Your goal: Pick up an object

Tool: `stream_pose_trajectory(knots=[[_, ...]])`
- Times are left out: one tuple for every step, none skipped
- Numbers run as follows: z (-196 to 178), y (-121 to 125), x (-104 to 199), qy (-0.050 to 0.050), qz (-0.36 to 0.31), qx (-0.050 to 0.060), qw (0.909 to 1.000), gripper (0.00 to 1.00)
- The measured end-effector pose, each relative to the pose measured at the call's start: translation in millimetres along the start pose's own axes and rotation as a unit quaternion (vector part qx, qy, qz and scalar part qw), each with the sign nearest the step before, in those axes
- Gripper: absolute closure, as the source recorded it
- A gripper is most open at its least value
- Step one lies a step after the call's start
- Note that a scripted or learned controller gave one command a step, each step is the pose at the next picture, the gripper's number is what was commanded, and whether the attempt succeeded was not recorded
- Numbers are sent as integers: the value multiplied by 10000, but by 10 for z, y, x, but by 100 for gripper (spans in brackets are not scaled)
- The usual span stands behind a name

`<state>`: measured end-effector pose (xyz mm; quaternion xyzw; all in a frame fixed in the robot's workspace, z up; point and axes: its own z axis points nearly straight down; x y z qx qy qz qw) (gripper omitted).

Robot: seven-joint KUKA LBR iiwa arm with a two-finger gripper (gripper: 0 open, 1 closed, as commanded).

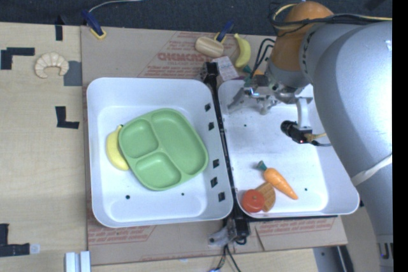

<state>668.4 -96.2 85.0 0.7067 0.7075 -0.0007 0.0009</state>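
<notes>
camera view | right bin (319, 200) near edge: tomato (253, 200) touching brown piece (268, 196), carrot (279, 182) just beside | left bin (102, 137): green divided plate (162, 148) over yellow banana (115, 150) | tool (258, 97) low over right bin far end, grip state can't tell | bench (38, 137) far: banana (242, 51), wooden piece (209, 46), croissant (52, 64) far left

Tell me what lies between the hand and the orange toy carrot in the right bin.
In the camera view, bare white bin floor separates the hand from the orange toy carrot; nothing lies between them.
</notes>
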Motion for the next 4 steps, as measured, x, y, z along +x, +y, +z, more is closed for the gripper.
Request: stream_pose_trajectory(knots=[[-11,-871,-18,6,5,-5,10000,0],[-10,-1740,-165,3,12,-6,10000,0],[-109,-1730,-165,1,13,-21,10000,100],[-994,-1295,441,14,-4,3,10000,100]])
